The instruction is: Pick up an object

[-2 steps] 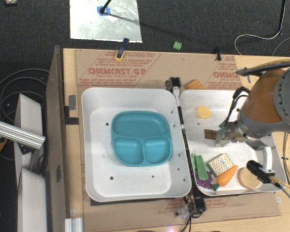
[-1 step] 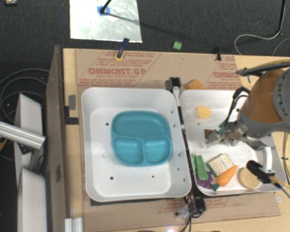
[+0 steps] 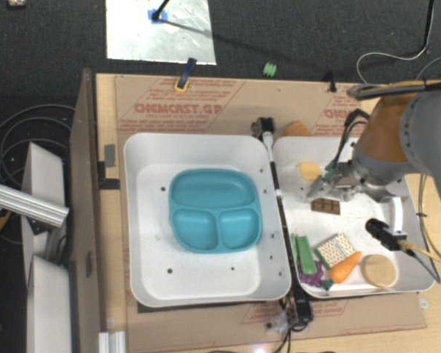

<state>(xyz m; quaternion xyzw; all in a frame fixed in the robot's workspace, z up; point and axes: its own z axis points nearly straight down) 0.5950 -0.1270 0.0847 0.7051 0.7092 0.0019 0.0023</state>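
I am counting two white bins here: the left bin [image 3: 151, 160] and the right bin [image 3: 298, 219]. The left one is holding one teal divided tray [image 3: 214, 209], which is showing three compartments. The right one is holding seven small things that I am telling apart: one yellow piece [image 3: 309, 170], one brown block [image 3: 325, 206], one green stick [image 3: 303, 252], one purple piece [image 3: 314, 273], one checkered square [image 3: 335, 247], one orange carrot [image 3: 345, 267] and one tan disc [image 3: 380, 271].
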